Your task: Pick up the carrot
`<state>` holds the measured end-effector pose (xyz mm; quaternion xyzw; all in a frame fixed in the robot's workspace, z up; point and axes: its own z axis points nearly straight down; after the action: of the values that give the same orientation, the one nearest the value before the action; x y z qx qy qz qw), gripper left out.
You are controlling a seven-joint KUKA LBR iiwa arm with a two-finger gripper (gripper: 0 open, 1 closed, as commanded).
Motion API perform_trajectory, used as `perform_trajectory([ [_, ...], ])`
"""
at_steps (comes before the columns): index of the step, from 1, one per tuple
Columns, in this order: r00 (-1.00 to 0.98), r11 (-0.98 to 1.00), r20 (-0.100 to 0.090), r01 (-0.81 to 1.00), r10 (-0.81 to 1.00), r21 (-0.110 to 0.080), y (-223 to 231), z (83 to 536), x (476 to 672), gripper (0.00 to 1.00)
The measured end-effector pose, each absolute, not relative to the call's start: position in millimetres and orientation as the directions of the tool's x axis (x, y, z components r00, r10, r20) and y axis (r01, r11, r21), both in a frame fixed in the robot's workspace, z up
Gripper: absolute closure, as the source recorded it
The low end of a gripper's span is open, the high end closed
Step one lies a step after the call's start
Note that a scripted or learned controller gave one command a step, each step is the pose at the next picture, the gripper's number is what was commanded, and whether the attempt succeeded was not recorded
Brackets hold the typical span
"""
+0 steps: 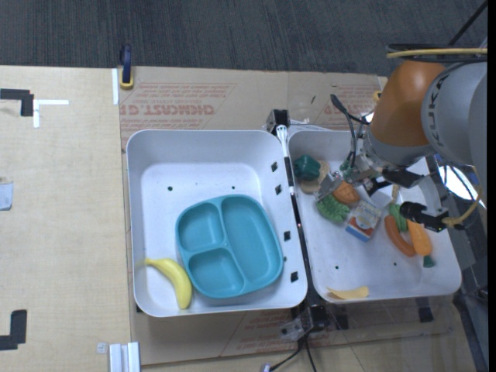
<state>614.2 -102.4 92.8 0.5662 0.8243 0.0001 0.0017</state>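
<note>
The carrot (pixel 419 238) is orange with a green end and lies near the right wall of the right bin (pixel 387 279), beside a curved red-orange piece (pixel 398 242). My gripper (pixel 350 183) hangs low over the upper middle of that bin, well left of the carrot. Directly below it are a small orange item (pixel 346 194) and a green leafy item (pixel 332 209). The arm's orange band and grey wrist hide the bin's far right corner.
A teal toy (pixel 308 166) lies by the right bin's left wall, a small box (pixel 363 225) in its middle and a yellow slice (pixel 349 292) near its front. The left bin (pixel 155 169) holds a teal divided plate (pixel 229 245) and a banana (pixel 176 279).
</note>
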Motion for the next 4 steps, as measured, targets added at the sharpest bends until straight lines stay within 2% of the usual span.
perform_trajectory([
  [1, -0.354, 0.354, -0.005, 0.935, 0.935, 0.004, -104, 102, 614.8, 1.0],
  [2, -0.17, 0.17, -0.002, 0.986, 0.986, 0.0, -28, 192, 613.2, 1.0],
  [3, 0.069, -0.069, -0.002, 0.998, 0.998, -0.005, 54, 191, 588.5, 1.0],
  [4, 0.176, -0.176, -0.003, 0.984, 0.984, -0.003, 102, 200, 603.7, 1.0],
])
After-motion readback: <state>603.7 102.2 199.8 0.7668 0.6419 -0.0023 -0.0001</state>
